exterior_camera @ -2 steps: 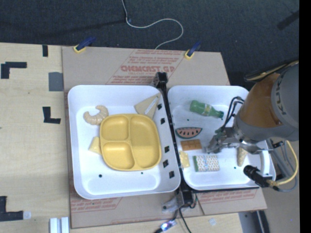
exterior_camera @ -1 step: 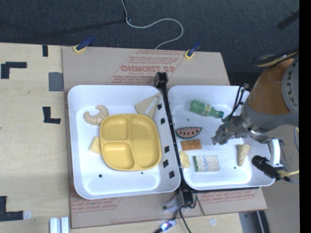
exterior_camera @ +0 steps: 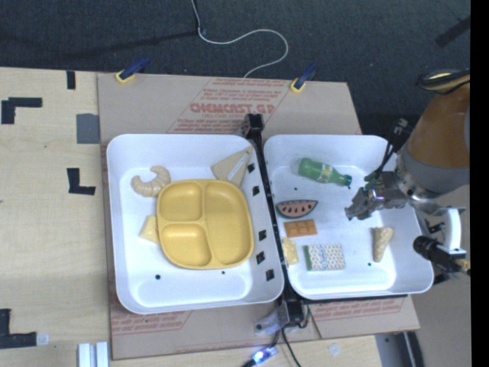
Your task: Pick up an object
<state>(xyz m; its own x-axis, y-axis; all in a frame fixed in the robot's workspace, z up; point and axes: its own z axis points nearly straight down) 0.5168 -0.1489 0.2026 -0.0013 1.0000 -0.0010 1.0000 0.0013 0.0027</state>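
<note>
My gripper (exterior_camera: 362, 206) hangs over the right side of the right bin (exterior_camera: 348, 145), with bare white floor beneath it. An ice cream cone (exterior_camera: 381, 242) lies just below and to its right. A green bottle (exterior_camera: 323, 172) lies up and to its left. A watermelon slice (exterior_camera: 296, 207) sits further left, at about the gripper's height in the view. Below the slice are an orange waffle square (exterior_camera: 300, 228), a small yellow piece (exterior_camera: 289, 251) and a green and white patterned packet (exterior_camera: 326, 257). Nothing shows in the gripper's grasp.
The left bin (exterior_camera: 122, 205) holds a yellow divided plate (exterior_camera: 205, 222), a pale curled croissant (exterior_camera: 150, 180), a tan wedge (exterior_camera: 233, 167) and a yellow wedge (exterior_camera: 148, 228) tucked beside the plate. The divider (exterior_camera: 263, 205) between the bins runs down the middle. The arm's grey and orange body (exterior_camera: 443, 140) looms at the right.
</note>
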